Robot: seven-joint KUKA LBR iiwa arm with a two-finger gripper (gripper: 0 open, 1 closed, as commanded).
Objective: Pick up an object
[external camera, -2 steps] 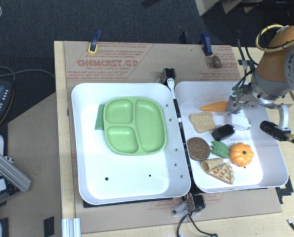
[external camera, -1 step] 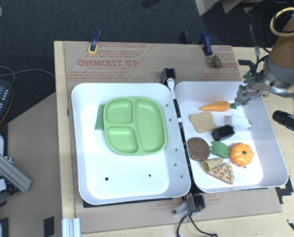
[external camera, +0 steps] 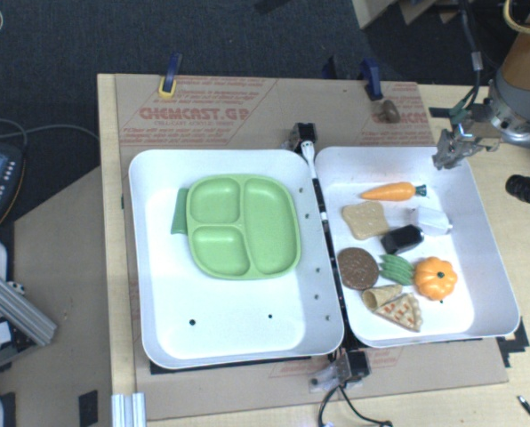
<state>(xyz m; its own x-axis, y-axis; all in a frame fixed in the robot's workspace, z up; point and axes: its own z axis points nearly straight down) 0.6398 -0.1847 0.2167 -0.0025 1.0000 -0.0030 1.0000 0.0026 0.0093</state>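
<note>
The gripper (external camera: 449, 154) hovers over the right bin's (external camera: 492, 265) far right corner, and whether it is clenched cannot be told; the carrot (external camera: 388, 191) lies just below-left of it, apart, beside the bread slice (external camera: 365, 220)

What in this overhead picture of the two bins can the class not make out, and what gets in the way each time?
- Gripper, camera view: too small and blurred to read its fingers.
- Arm: cut off by the right edge.
- Green item under the green divided plate: mostly hidden by the plate.
- White object beside the carrot: blends into the white bin, shape unclear.
</note>
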